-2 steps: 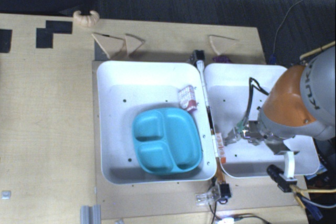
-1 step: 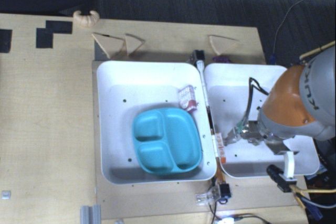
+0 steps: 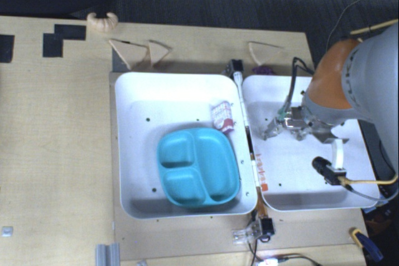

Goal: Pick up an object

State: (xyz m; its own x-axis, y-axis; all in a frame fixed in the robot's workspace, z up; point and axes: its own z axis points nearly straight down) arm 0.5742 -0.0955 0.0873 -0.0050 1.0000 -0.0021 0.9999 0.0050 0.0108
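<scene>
**A:** Nearest the lens: grey arm (image 3: pixel 368 71) with orange band (image 3: pixel 329 75), coming in from the right over the right bin (image 3: pixel 299 196).

**B:** Gripper?

**A:** Gripper (image 3: pixel 274 129) sits low in the right bin's left half, near the divider between bins. Metal tips point left. Can't tell how far apart the fingers are; too small and cluttered. Nothing visibly between them.

**B:** Anything else in that bin?

**A:** Black cable fitting (image 3: pixel 325 169) with a yellowish hose (image 3: pixel 368 182) running off right, part of the arm's dressing. Small purple item (image 3: pixel 265 70) just behind the bin's far rim, can't identify it.

**B:** Left bin?

**A:** Left bin (image 3: pixel 134 134) holds a blue divided tray (image 3: pixel 198 166), three compartments, lying flat, toward the near right. Small white-and-red packet (image 3: pixel 222 116) touching the tray's far right corner, close to the bin's right wall.

**B:** Gripper vs. packet?

**A:** Apart. Divider wall between them. Packet and tray both untouched.
</scene>
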